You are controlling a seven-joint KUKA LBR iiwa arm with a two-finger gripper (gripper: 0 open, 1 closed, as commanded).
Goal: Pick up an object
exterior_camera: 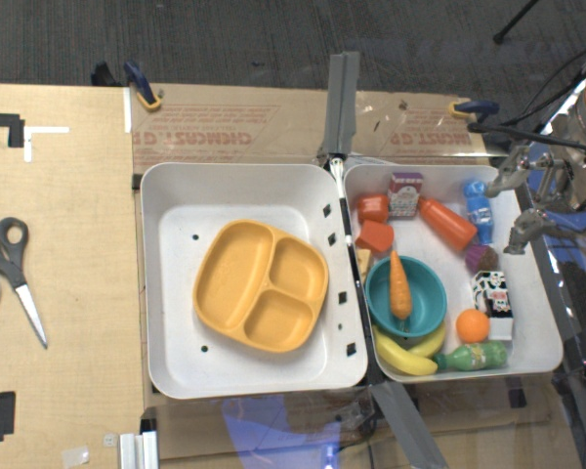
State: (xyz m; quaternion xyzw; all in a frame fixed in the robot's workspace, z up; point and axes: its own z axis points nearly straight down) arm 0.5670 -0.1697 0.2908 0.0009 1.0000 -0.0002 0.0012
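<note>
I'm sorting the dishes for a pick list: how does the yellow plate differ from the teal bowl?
The yellow plate is wide, shallow and split into three compartments; the teal bowl is smaller, round, deeper and undivided. The plate lies alone in the left bin; the bowl sits crowded among toys in the right bin. The plate holds nothing; the bowl holds a carrot. Both sit upright.

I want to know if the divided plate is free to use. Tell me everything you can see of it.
The yellow-orange plate lies flat in the left bin, turned at a slant. It looks like smooth plastic, rounded-square, with a raised rim and three compartments: one large at the left, two smaller at the right. Nothing lies in it, and only the bin floor touches it.
</note>
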